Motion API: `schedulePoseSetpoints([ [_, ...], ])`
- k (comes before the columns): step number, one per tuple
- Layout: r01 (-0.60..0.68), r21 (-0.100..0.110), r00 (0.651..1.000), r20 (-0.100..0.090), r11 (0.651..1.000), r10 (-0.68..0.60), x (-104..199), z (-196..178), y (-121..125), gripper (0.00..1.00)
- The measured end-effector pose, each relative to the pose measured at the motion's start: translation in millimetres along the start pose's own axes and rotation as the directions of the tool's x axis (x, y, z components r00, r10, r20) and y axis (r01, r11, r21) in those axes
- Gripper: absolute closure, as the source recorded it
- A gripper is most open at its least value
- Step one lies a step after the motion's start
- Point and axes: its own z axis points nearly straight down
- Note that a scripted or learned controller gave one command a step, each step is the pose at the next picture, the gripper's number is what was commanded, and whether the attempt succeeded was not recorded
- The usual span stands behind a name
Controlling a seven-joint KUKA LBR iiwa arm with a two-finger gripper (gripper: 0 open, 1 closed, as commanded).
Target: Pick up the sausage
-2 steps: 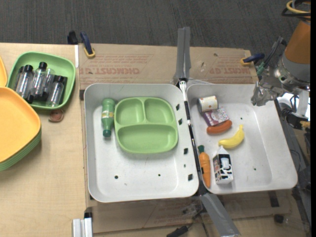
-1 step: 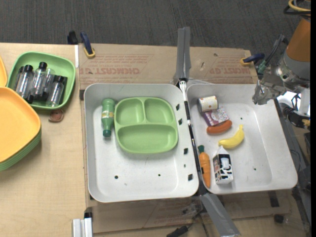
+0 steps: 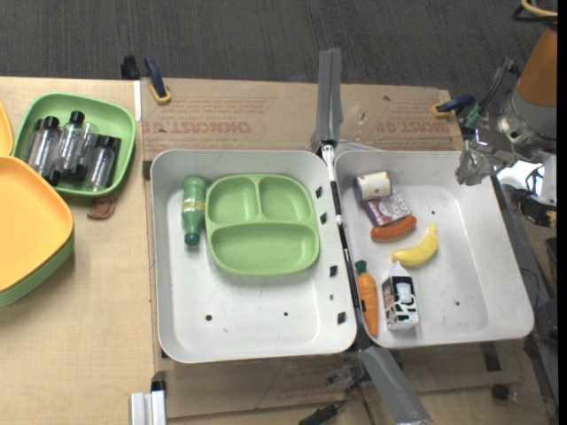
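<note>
Though small, showed as a smooth orange-red sausage (image 3: 392, 229), lying flat in the right bin (image 3: 478, 264), at twelve o'clock of the banana (image 3: 418, 247). Tool (image 3: 469, 168) at the bin's two o'clock corner; grip impossible to tell.

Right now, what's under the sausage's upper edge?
The sausage lies against a purple packet beside a cream roll. Whether the packet extends beneath it is hidden.
</note>
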Motion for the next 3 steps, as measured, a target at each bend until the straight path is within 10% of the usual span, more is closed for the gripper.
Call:
schedulePoseSetpoints([
  [3, 0.010, 0.001, 1.000, 0.006, 1.000, -0.010, -1, -24, 1, 1.00],
])
